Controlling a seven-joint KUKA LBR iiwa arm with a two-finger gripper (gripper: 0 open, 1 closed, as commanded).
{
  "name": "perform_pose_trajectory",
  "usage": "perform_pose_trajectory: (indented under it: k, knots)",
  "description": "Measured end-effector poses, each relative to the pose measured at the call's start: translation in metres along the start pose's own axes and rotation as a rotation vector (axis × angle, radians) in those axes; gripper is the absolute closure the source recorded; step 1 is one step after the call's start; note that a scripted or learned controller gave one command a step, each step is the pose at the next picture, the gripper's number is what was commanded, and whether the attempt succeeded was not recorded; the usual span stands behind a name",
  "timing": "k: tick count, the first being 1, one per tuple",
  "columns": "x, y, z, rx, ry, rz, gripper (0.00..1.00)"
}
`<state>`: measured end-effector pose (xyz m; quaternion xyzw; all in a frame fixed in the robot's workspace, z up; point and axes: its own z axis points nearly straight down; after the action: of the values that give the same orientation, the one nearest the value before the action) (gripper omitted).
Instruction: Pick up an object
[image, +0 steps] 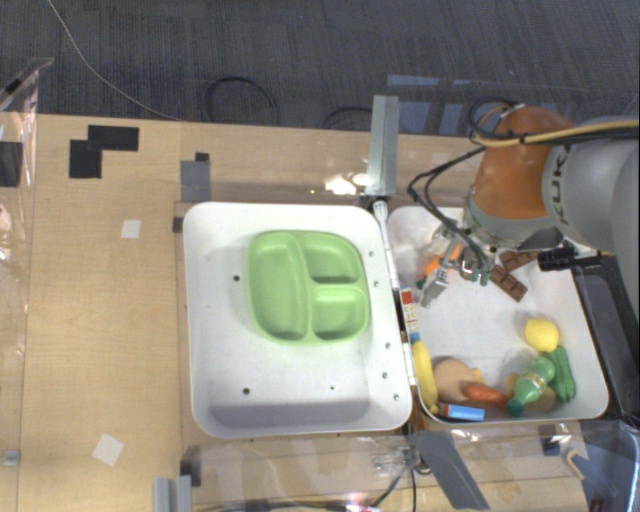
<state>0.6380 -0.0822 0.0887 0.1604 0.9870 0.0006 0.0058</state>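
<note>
a: where was the grey two-finger gripper (440, 275)?
b: low over the right white bin (590, 400), far-left part. couldn't tell its state.
a: and the objects?
b: round yellow lemon (541, 334) and green toy vegetables (545, 378) lay near-right; green divided plastic plate (305, 285) sat in the left white bin (215, 400).

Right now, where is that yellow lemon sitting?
The lemon lies in the right bin, toward its right side, just above the green vegetables in the lower right corner and below the brown chocolate bar.
</note>
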Motion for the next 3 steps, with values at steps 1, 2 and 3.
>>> perform_pose_trajectory:
  k: [1, 2, 3]
  knots:
    - [0.0027, -0.0025, 0.0001, 0.000, 0.001, 0.153, 0.00]
    - [0.0062, -0.0041, -0.0001, -0.001, -0.001, 0.188, 0.00]
    - [0.0075, -0.0053, -0.0001, 0.003, 0.001, 0.356, 0.00]
